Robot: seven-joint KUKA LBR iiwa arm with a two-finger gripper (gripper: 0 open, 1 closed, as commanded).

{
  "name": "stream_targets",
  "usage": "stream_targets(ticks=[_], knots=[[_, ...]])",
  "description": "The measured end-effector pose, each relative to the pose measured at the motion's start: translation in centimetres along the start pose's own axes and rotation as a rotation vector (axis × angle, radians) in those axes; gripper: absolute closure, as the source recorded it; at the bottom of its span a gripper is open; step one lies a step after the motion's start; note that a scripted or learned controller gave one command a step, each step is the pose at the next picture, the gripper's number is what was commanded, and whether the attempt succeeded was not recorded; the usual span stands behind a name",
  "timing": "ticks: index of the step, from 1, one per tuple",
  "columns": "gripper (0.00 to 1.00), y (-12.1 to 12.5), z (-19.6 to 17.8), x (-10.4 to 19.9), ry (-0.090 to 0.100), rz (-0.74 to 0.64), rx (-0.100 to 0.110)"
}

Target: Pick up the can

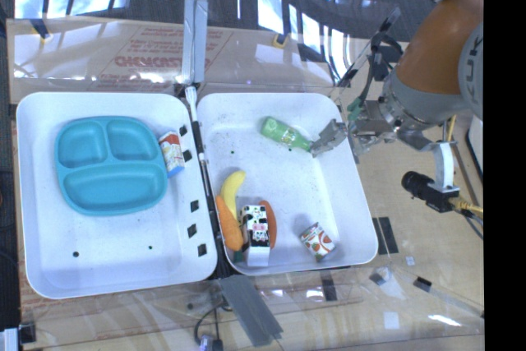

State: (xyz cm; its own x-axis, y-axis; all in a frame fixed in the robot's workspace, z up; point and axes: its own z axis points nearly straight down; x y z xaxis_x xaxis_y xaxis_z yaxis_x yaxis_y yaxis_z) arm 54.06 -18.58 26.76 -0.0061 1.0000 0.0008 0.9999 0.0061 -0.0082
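A small can [316, 242] with a white and red printed label lies tilted in the front right corner of the right bin [345, 177]. My gripper [326, 139] hangs over that bin's right side, farther back than the can and well apart from it. Its tip is just beside the cap end of a green bottle [283, 132]. Nothing shows held in it. A second small can-like container [171, 152] with a red and white label stands in the left bin [33, 201], by the divider.
A blue divided plate [111, 163] fills much of the left bin. In the right bin's front left lie a banana [233, 186], a carrot [228, 224], a red item [269, 224] and a cow-patterned carton [256, 233]. The arm's grey and orange body [436, 53] looms at the right.
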Motion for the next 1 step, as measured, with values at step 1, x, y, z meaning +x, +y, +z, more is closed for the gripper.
stream_targets(ticks=[1], knots=[[0.00, -5.75, 12.52, 1.62, 0.002, 0.018, 0.001]])
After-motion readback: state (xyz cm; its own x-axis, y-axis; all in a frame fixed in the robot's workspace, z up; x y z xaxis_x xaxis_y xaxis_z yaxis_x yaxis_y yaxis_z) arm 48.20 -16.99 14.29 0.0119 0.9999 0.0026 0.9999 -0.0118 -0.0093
